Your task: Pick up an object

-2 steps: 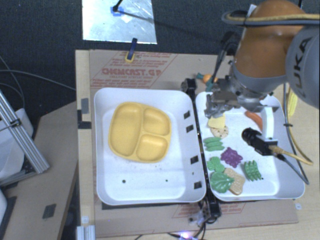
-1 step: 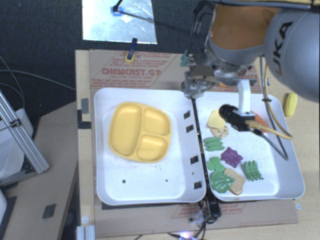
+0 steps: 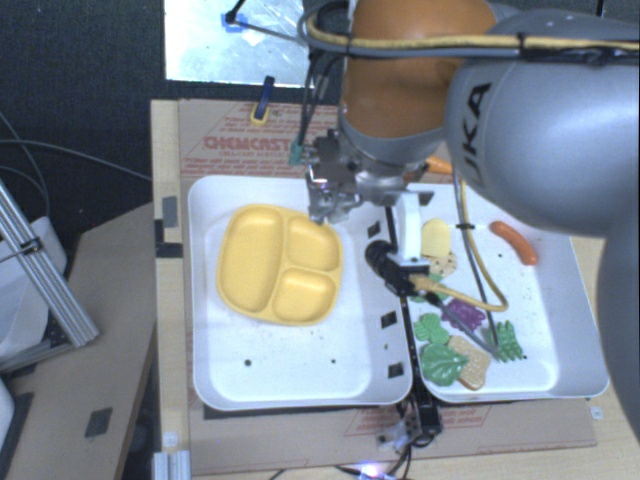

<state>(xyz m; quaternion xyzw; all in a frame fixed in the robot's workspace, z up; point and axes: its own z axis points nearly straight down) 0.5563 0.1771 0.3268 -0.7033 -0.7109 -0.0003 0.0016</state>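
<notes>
My end effector (image 3: 325, 206) hovers at the yellow divided plate's (image 3: 278, 264) upper right rim in the left bin (image 3: 215, 368); its state I cannot tell.

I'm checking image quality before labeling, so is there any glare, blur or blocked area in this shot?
Camera view: glare on the shiny sheet at top; the arm looms large and soft, blocking part of the right bin; the yellow tray is evenly lit and sharp.
</notes>
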